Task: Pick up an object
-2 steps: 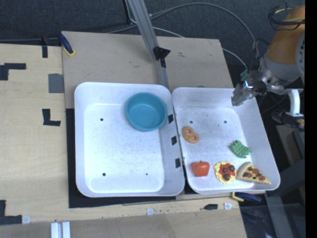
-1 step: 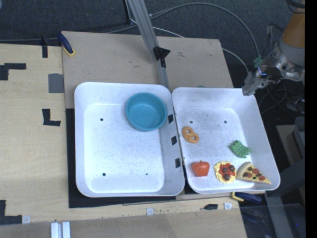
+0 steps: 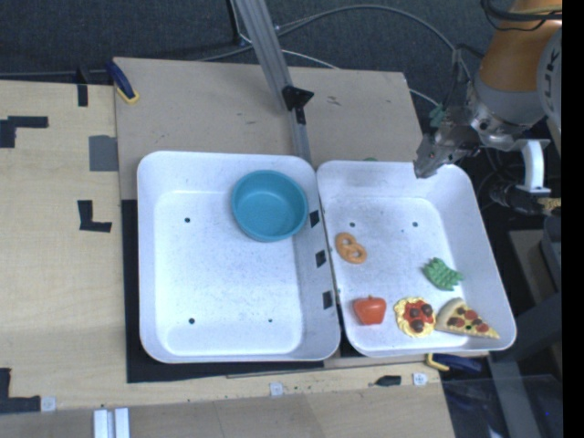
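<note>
Blue bowl (image 3: pixel 268 205) is sitting in the left bin (image 3: pixel 173 327); the gripper (image 3: pixel 427 165) is hovering over the right bin's (image 3: pixel 474 208) far corner, its grasp impossible to tell.

Bowl (image 3: pixel 268 205) sat in left bin (image 3: pixel 173 272) at its back right corner; right bin (image 3: pixel 401 190) held pretzel (image 3: pixel 350 248) near its left wall, leaf (image 3: pixel 442 273) to the right, and tomato (image 3: pixel 370 310), small pizza (image 3: pixel 415 317), pizza slice (image 3: pixel 466 319) lined left-to-right along the front.

Arm (image 3: pixel 525 53) cut off at right edge.
</note>
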`<control>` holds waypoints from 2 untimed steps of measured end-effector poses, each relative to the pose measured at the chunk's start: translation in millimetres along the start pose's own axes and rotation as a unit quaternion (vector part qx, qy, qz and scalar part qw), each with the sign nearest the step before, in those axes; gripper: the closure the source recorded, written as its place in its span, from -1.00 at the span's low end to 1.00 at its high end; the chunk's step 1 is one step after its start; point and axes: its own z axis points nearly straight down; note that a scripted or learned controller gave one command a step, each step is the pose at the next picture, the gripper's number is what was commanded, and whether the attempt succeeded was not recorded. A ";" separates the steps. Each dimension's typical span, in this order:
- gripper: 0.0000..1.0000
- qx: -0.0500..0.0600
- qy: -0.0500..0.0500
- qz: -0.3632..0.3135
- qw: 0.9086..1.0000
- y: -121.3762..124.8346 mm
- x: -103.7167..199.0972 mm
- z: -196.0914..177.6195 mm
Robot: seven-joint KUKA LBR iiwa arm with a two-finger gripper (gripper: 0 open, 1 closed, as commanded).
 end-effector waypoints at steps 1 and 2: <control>1.00 -0.001 0.000 0.000 1.000 1.0 50.3 -5.3; 1.00 0.000 0.000 0.000 1.000 13.0 102.5 -3.7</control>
